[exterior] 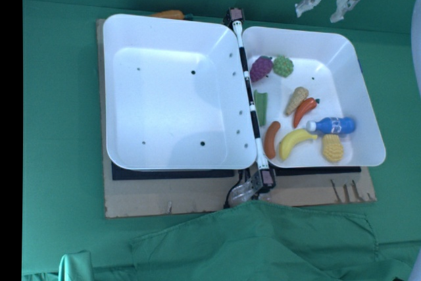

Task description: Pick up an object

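Nine toys crowd the right bin, corn touching bottle and banana beside sausage nearest, grapes farther, so the spread-fingered, empty gripper hovering beyond the far rim risks nudging neighbours or closing on nothing.

right bin | toy foods lying loose: purple grapes, green grapes, banana, blue bottle, corn
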`<state>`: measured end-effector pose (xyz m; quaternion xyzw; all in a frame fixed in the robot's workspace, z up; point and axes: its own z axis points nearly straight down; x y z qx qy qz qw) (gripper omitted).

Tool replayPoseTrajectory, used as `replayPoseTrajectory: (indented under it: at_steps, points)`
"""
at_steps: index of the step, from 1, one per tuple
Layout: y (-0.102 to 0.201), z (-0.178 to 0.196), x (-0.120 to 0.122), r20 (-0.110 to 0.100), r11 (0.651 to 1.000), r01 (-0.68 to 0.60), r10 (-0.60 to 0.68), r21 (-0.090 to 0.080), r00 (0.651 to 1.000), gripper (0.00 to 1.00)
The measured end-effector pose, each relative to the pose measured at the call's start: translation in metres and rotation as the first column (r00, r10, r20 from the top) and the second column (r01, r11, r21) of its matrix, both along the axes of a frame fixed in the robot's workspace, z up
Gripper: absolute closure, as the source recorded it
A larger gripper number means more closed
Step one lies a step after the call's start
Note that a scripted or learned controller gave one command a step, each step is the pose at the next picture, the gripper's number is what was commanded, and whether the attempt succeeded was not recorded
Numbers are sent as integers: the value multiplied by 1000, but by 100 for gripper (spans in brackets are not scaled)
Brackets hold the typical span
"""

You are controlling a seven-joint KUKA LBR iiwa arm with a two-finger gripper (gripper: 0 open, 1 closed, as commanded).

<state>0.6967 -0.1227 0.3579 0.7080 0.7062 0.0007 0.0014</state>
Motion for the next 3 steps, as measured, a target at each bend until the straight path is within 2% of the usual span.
replayPoseTrajectory:
  at_steps: [1,2,3]
  points:
    - [30,-98,-2,-7,1000,-2,2,1,1000,0]
    - [23,-161,-17,10,1000,0,0,-3,1000,0]
    - [22,-147,-15,19,1000,2,-2,-4,1000,100]
